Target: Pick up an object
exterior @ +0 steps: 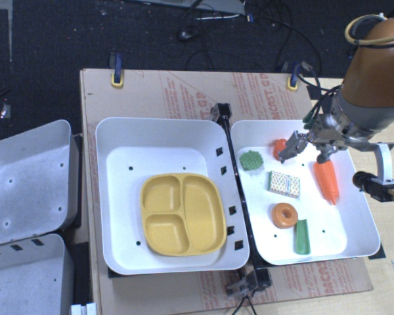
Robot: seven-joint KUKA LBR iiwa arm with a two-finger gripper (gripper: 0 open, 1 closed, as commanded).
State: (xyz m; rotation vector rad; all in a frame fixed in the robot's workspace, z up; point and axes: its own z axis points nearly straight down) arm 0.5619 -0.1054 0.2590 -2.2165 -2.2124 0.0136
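Nearest the camera, at the bottom of the right bin, a green stick-shaped block lies lengthwise, and just above it sits an orange ring like a toy doughnut, the two almost touching. Level with them in the left bin rests a yellow divided plate with three compartments, set toward that bin's near side. Further up the right bin lies a small speckled rectangular packet, flat on the floor, and to its right an orange toy carrot points toward the near edge. Beyond the packet, close to the divider between the bins, sits a round green knobbly piece. A small red-orange object lies beside it, right under the gripper. That gripper hovers over the far part of the right bin, its two dark fingers spread apart with nothing visible between them; one finger sits just beside the red-orange object, the other near the carrot's top. Behind it rises the grey arm with its orange band.
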